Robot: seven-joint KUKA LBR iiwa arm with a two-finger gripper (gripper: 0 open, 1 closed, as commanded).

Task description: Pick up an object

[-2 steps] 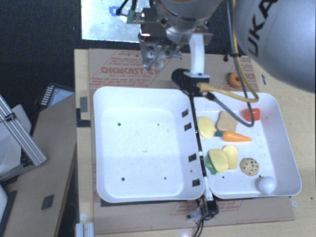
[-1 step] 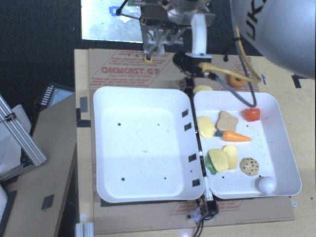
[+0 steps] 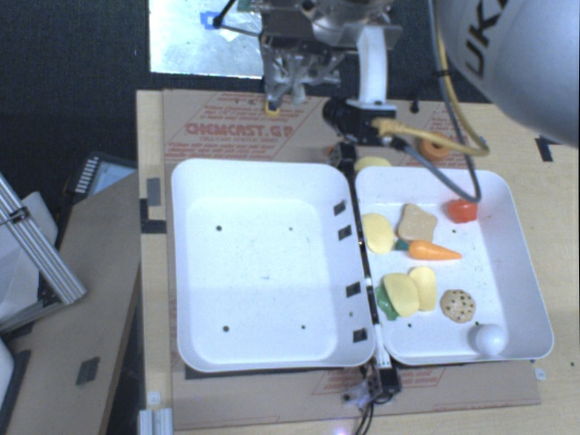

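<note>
Gripper (image 3: 283,87) raised beyond the bins' far edge, carrying nothing.

Whether it is spread or pressed together cannot be told from here; nothing shows between its tips. Every candidate lies nearer the camera and to its right, in the right bin (image 3: 526,243): a carrot (image 3: 433,251), a bread slice (image 3: 417,222), a red piece (image 3: 462,210), a cookie (image 3: 458,305), a white ball (image 3: 489,339). The red piece sits apart from its neighbours, so it looks the cleanest target; a good try would centre above it and descend straight, clear of the bin wall.
</note>
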